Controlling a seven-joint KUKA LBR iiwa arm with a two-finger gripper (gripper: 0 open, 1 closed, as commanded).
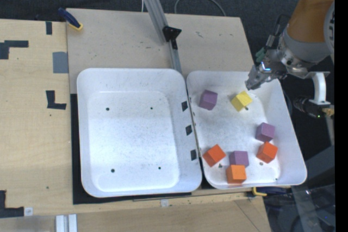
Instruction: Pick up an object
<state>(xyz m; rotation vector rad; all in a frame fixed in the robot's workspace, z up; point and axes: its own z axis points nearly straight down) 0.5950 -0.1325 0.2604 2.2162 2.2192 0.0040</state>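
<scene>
The right bin (287, 117) holds several small cubes. A yellow cube (241, 101) lies near its far edge, with a purple cube (207, 99) to its left. Another purple cube (265, 131) sits toward the right wall, an orange cube (267, 151) just below it. Along the front lie an orange cube (214, 155), a purple cube (238, 158) and an orange cube (236, 173). My gripper (253, 83) hangs just above and to the right of the yellow cube, with nothing seen between its tips.
The left bin (87, 117) sits beside the right one. A slanted metal rail (155, 2) crosses the bench behind the bins. The arm's orange band (311, 19) rises at the upper right. A blue and yellow tool (70, 18) lies at the far left.
</scene>
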